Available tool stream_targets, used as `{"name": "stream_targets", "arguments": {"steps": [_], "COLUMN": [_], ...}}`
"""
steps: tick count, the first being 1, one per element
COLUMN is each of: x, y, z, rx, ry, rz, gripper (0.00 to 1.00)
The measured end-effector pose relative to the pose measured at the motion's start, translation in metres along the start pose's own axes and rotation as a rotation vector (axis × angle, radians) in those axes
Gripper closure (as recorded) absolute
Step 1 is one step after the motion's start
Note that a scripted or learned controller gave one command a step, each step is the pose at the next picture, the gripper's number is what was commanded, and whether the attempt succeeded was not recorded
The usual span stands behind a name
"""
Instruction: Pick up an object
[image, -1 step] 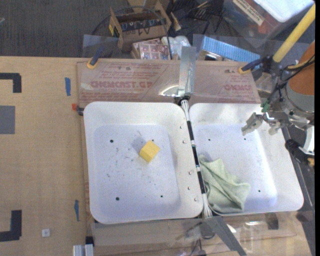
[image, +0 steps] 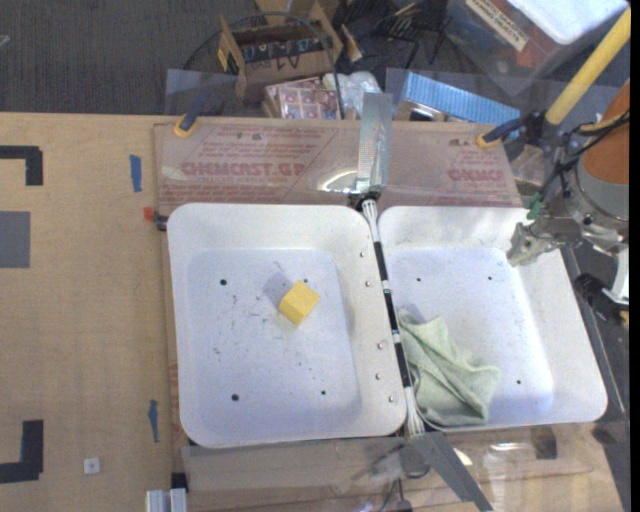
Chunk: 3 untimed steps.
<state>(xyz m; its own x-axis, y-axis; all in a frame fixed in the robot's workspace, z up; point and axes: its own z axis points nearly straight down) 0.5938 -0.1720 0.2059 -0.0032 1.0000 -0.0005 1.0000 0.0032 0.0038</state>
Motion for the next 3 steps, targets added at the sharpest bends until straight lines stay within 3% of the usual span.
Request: {"name": "stream_targets", "arguments": {"steps": [1,2,3], "x": [0.025,0.024,0.033], "y": [-0.086,-0.113,-0.045], "z": [-0.081,-0.111,-0.13], "rx": [0.002,-0.003,-0.004], "ry": [0.001,-0.003,-0.004], "rz": [-0.517,-0.877,-1.18], "gripper": [1.0,1.0,1.0]}}
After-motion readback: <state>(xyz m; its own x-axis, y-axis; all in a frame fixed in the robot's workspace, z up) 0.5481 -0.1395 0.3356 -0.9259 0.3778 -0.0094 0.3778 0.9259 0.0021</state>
